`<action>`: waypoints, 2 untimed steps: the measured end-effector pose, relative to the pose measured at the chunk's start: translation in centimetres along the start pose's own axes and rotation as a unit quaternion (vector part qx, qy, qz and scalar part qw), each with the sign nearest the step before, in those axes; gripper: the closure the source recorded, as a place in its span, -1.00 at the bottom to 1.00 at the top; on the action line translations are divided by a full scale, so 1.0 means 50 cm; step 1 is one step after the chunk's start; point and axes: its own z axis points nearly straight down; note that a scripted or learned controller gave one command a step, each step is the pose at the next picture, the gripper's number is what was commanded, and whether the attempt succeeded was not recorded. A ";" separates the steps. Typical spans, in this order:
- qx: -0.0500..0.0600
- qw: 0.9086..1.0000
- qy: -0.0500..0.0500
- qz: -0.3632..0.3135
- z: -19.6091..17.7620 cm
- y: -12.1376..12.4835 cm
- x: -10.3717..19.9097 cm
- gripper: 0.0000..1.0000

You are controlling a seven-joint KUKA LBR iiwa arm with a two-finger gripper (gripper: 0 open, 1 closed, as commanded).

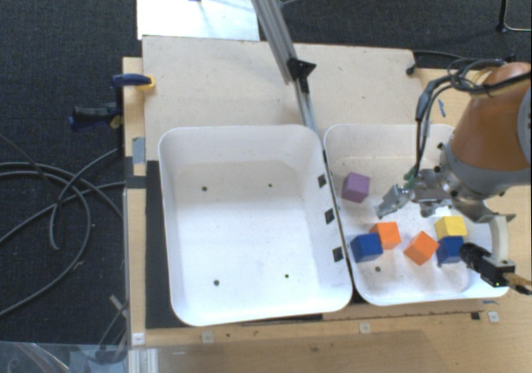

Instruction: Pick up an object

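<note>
Several small blocks lie in the right bin (374, 143). A purple block (356, 187) sits toward the bin's left side. Nearer the front are a blue block (366, 247), an orange block (388, 235), a second orange block (421, 247), a yellow block (451, 227) and another blue block (450, 248). My gripper (413, 201) hangs over the middle of this bin, open, with bare bin floor between its fingers. It is just behind the orange blocks and right of the purple one. It holds nothing.
The left bin (241, 222) adjoins the right one along a shared wall. A grey pole (274, 22) slants across the board behind the bins. The arm's orange band (495, 130) overhangs the right bin's right side. Cables lie on the floor at left.
</note>
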 end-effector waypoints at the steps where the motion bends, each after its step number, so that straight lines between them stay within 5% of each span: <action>1: 0.003 1.000 0.000 0.002 0.156 -0.011 -0.036 -1.00; 2: 0.001 1.000 0.000 0.001 0.149 -0.008 -0.034 -1.00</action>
